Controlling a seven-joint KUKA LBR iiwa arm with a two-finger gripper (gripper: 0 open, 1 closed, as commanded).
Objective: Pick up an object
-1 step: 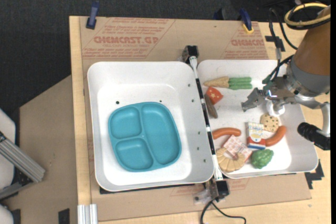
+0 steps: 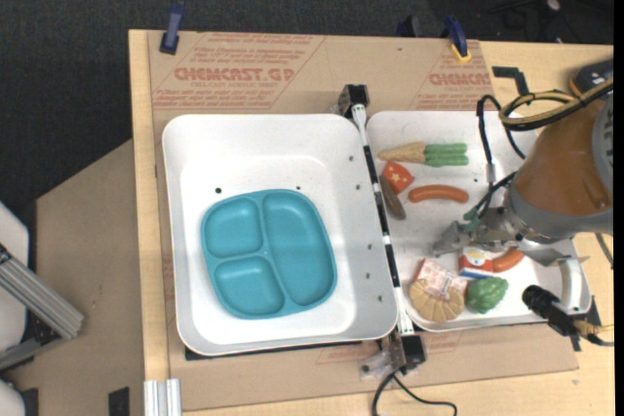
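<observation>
- Altogether, two shallow white bins sit side by side on the bench: the left bin and the right bin, their inner rims touching along a dark seam.
- One teal divided plate lies in the left bin, toward its near edge; it has three compartments.
- One grey arm with an orange band reaches over the right bin's right edge.
- One gripper hangs low over the middle of the right bin; whether it is open or closed, or touching anything, cannot be told at this size.
- Seven small items can be counted in the right bin, all toy foods by the look of them.
- One tan and green carrot-shaped piece lies near the far edge.
- One red piece sits by the left rim, with one brown stick just beside it.
- One orange-red sausage lies between the carrot-shaped piece and the gripper.
- One red and white piece sits just under the wrist, partly hidden.
- One round tan cookie-like piece fills the near left corner, with one green leafy piece just beside it.
- Two clamps hold the bench's far edge: one blue clamp and one blue and yellow clamp.
</observation>
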